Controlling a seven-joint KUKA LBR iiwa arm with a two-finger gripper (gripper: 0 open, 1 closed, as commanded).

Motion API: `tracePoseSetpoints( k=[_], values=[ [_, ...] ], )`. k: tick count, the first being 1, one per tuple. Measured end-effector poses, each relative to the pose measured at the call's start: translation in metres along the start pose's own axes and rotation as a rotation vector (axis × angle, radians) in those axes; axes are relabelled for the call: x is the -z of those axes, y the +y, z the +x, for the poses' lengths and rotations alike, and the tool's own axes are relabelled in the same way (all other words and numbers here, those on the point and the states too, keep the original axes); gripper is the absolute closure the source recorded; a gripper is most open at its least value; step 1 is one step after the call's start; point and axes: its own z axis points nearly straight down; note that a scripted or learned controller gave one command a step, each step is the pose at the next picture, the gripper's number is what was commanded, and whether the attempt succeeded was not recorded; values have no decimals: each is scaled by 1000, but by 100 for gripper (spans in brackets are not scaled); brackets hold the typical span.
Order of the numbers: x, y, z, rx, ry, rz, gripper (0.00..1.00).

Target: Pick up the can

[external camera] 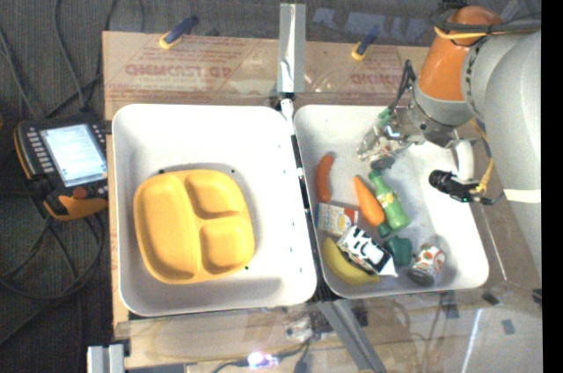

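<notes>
The can lies on its side in the right bin, down in the near right corner, just beside a dark green item and close to the banana. The gripper sits at the far end of that same bin, approx. over bare white floor w/ nothing seen between it and the bin, and well apart from the can; whether it's released or clenched I cannot tell, the metal bits blur together at this angle. So, judging by how things lie, the pick isn't done: the can is untouched on the bin floor, and reaching, closing on it and lifting are all left to do. Between gripper and can lies clutter (a carrot, a green bottle, a red sausage-like thing, a black-and-white carton on the banana), so the approach likely needs to come down along the bin's right side. The left bin holds a yellow divided tray, no part in this.
</notes>
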Motion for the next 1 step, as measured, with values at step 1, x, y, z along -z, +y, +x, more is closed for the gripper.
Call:
tracePoseSetpoints(
  k=[1],
  values=[
    [85, 24, 47, -86, 8, 10, 100]
  ],
)
